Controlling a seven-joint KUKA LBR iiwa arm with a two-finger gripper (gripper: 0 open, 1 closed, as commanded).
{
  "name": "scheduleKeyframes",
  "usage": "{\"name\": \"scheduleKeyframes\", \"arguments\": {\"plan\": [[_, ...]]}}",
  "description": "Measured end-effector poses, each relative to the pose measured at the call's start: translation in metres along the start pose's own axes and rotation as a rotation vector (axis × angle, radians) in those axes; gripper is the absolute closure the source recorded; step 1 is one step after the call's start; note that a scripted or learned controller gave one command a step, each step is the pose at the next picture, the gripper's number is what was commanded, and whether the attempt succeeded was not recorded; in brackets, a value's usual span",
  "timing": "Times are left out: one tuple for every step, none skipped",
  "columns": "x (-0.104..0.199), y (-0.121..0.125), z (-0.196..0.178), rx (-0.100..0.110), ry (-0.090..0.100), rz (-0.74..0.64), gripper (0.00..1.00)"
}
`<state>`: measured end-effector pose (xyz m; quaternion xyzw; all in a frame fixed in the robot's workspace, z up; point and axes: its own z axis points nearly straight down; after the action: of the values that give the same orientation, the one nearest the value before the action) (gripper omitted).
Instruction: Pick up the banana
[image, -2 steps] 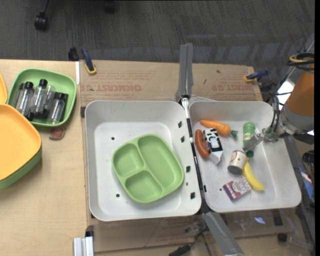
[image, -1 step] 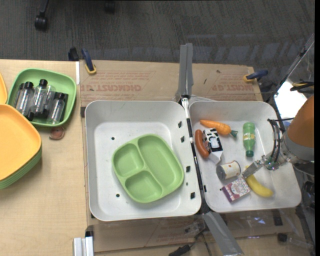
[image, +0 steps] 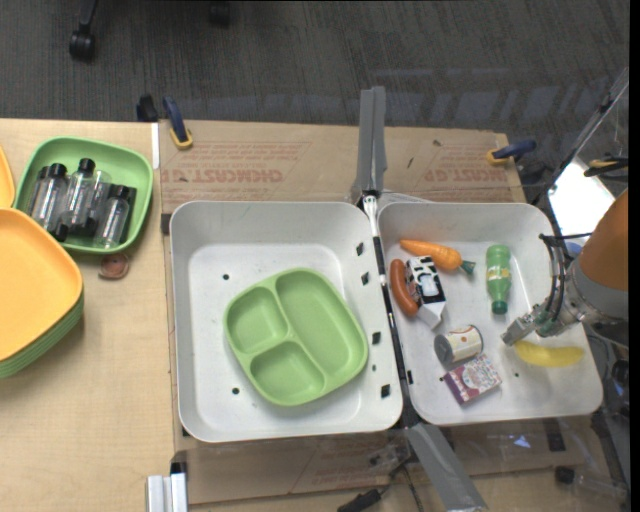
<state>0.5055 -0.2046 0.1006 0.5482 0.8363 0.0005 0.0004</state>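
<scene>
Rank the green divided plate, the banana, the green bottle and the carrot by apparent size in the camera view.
1. green divided plate, by far the largest.
2-4. banana, green bottle and carrot look roughly alike; the banana is partly covered by the gripper, so no ranking.

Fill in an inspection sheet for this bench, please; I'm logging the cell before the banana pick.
Surface: two white bins side by side, left bin, right bin, on brown cardboard.
Job's things: banana near the right bin's right wall.
Clutter: green divided plate in left bin; carrot, green bottle, small can in right bin.
Grippers: claw low beside the banana's left end.
Cables: nothing seen.
Surroundings: green tray of vials, yellow plates.
</scene>
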Motion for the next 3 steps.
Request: {"name": "scheduleKeyframes", "arguments": {"plan": [[0.036, 0.006, 0.002, 0.003, 0.002, -0.022, 1.0], [0.039, -0.008, 0.009, 0.002, 0.001, -0.062, 1.0], [0.045, 0.013, 0.009, 0.001, 0.0, -0.099, 1.0]]}}
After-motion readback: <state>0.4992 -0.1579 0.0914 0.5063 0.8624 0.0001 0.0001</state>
